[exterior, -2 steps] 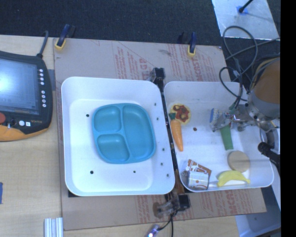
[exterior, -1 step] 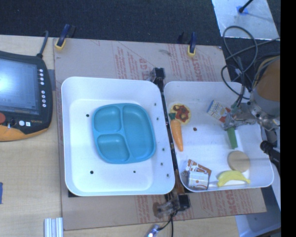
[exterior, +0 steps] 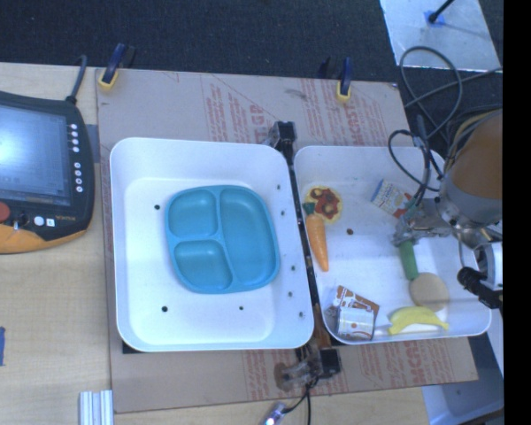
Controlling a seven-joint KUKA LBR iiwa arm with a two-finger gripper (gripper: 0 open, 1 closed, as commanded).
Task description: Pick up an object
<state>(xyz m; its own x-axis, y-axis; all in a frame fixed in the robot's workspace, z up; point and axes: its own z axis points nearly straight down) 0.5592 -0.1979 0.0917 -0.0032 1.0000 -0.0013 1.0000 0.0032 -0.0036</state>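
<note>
Two shallow white bins sit side by side on a sheet of brown board clamped to the bench. The left bin (exterior: 133, 237) holds a blue divided plate (exterior: 221, 237), lying flat near its middle. The right bin (exterior: 363, 162) holds the loose things: a toy pizza slice (exterior: 324, 202) near its left wall, an orange carrot (exterior: 318, 243) just below that, a small brown and white carton (exterior: 353, 313) at the lower left corner, a yellow banana (exterior: 417, 320) along the lower rim, a tan round piece (exterior: 428, 288) just above the banana, a green stick (exterior: 409, 259) standing between the tan piece and the arm's tip, and a small printed packet (exterior: 390, 197) toward the upper middle. The grey arm (exterior: 474, 162) with its orange band reaches in from the right, and the gripper (exterior: 413, 231) hangs low over the right bin, right at the upper end of the green stick. How wide it stands, and whether it has hold of the stick, cannot be made out from this angle. A tablet-like control pad (exterior: 31, 175) lies on the bench left of the bins.
</note>
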